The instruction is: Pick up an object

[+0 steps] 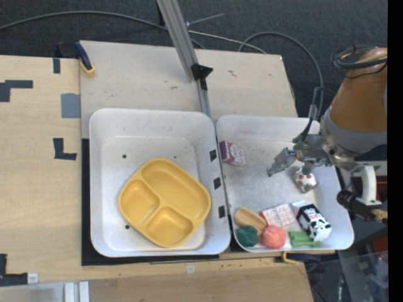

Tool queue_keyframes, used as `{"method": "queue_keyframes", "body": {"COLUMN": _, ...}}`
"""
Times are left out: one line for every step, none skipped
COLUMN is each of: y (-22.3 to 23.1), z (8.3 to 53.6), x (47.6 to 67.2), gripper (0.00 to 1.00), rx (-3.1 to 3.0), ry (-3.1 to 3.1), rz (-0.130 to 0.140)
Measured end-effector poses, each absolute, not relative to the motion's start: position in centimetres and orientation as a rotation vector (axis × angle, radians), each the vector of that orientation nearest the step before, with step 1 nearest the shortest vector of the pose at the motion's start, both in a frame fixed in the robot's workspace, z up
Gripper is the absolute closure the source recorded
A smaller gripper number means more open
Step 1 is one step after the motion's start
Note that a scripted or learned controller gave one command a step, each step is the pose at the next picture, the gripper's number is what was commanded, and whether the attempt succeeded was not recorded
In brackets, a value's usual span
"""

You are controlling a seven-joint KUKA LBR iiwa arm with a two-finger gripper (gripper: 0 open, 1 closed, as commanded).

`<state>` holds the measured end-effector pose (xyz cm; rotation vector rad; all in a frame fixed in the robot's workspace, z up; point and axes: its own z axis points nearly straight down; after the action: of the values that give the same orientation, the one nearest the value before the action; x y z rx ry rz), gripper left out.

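Note:
My gripper (291, 167) hangs over the right bin (255, 128), at its right side, open with nothing between its fingers. One grey finger (277, 164) points left and down. A small white object with red and green spots (305, 181) lies just below the other finger, outside the gap. A purple and white carton (233, 153) lies at the bin's left. Along the front edge sit a tan bread roll (250, 218), a green piece (247, 235), a red ball (273, 237), a pink packet (279, 215) and a black and white carton (313, 222).
A yellow divided plate (165, 201) lies in the left bin (104, 131). A slanted metal pole (182, 33) rises behind the bins. The arm's orange band (359, 99) stands over the right bin's right rim. Cables run across the dark floor behind.

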<state>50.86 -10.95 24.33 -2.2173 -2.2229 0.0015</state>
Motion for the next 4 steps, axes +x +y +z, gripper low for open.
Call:
{"method": "queue_keyframes", "body": {"y": -11.0, "z": 24.3, "x": 50.9, "gripper": 0.0, "rx": -2.218, "ry": -2.223, "rz": 0.001}}
{"method": "queue_keyframes", "body": {"y": -11.0, "z": 20.0, "x": 50.7, "gripper": 0.0, "rx": -2.217, "ry": -2.22, "rz": 0.007}}
{"method": "queue_keyframes", "body": {"y": -11.2, "z": 15.6, "x": 50.5, "gripper": 0.0, "rx": -2.216, "ry": -2.218, "rz": 0.008}}
{"method": "queue_keyframes", "body": {"y": -10.7, "z": 11.0, "x": 50.8, "gripper": 0.0, "rx": -2.215, "ry": -2.219, "rz": 0.007}}
